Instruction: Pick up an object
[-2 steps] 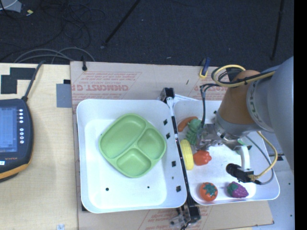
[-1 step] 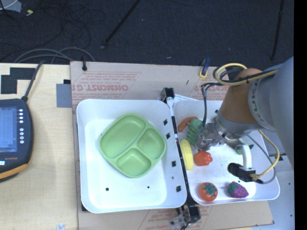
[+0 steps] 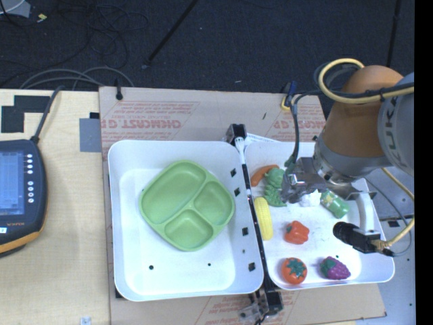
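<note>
- I see my gripper (image 3: 292,189) low in the right bin (image 3: 379,271), just beside a green toy (image 3: 273,185).
- Near it lie a yellow toy (image 3: 262,218), a red pepper (image 3: 296,232), a tomato (image 3: 293,270) and purple grapes (image 3: 335,268).
- A green plate (image 3: 187,204) sits in the left bin (image 3: 128,263).

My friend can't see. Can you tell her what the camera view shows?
A grey and orange robot arm reaches over the right white bin, which holds toy food: broccoli, a banana, a red pepper, a tomato and purple grapes. The left bin holds a green divided plate.
</note>
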Controlling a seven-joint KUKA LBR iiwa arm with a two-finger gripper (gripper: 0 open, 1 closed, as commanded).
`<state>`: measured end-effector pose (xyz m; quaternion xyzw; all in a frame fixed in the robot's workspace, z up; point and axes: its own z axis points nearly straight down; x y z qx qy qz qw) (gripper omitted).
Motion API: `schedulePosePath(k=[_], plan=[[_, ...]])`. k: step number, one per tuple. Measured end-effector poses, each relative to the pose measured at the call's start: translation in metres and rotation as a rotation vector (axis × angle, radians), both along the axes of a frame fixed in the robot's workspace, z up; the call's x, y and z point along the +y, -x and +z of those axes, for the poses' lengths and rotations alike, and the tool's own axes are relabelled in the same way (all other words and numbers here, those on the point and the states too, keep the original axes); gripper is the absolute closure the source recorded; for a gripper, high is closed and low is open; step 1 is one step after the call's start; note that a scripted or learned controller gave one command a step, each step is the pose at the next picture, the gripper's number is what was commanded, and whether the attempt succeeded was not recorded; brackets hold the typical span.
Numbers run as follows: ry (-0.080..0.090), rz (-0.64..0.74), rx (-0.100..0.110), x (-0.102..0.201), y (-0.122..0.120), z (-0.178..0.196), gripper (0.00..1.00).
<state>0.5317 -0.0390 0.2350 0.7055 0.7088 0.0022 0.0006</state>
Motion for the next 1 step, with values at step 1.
schedulePosePath(k=[1], plan=[[-0.001, 0.003, 0.004, 0.0778, 0.0557, 0.0858, 1.0]])
